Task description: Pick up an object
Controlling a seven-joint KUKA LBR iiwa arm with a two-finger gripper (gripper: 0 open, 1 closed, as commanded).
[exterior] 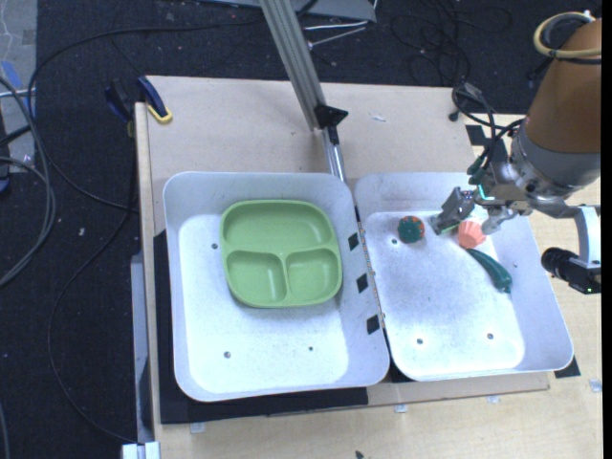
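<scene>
In the right bin (459, 338) lie a small green and red ball (411, 229), a pink-orange piece (471, 234) and a long teal object (492, 268). My gripper (470, 216) hovers over the bin's upper part, its fingers spread to either side of the pink-orange piece. The piece appears to rest on the bin floor just below the fingertips. The ball lies apart, to the gripper's left.
The left bin (201, 342) holds a green divided plate (282, 253). A slanted metal pole (296, 51) rises behind the bins. Cables run over the dark floor around the bench. The front half of the right bin has bare floor.
</scene>
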